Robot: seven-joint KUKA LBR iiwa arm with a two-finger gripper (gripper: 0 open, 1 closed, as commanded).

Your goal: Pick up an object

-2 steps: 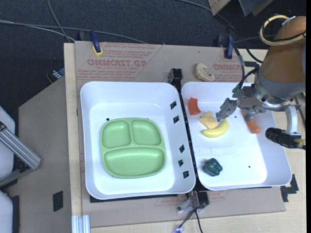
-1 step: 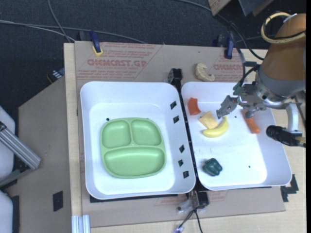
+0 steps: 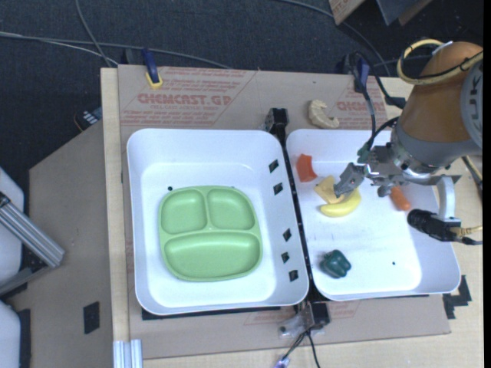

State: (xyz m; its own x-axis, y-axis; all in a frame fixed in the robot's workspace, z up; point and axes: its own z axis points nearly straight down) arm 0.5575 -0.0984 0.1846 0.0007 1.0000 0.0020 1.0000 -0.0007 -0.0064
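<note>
Dark carpet and loose cables surround a cardboard-topped bench (image 3: 192,90) that carries two shallow white bins side by side. In the left bin (image 3: 146,159) sits a green divided plate (image 3: 209,232), flat and filling most of the floor. The right bin (image 3: 383,274) holds the small things: a yellow banana (image 3: 340,205), an orange block (image 3: 306,167) near the dividing wall, a dark green lump (image 3: 335,264) toward the near edge, and an orange bit (image 3: 399,198) half hidden under the arm. A pale curved piece (image 3: 323,113) lies outside on the cardboard, beyond the far rim.

The gripper (image 3: 351,179) hangs right over the banana's upper end, dark fingers pointing down at it. From this slant I cannot tell whether they are apart or together, nor whether they touch the fruit at all.

The banana looks like a toy: light, stiff, smooth-skinned, so likely to slip if pinched at the tapering tip. I would take it across the thick middle of the curve, where the sides run closest to parallel.

Room is fair. The banana lies well apart from the green lump, with bare white floor toward the near edge, but the orange block and the bin's dividing wall sit near on the left, so a straight lift seems safer than any sideways drag.
</note>
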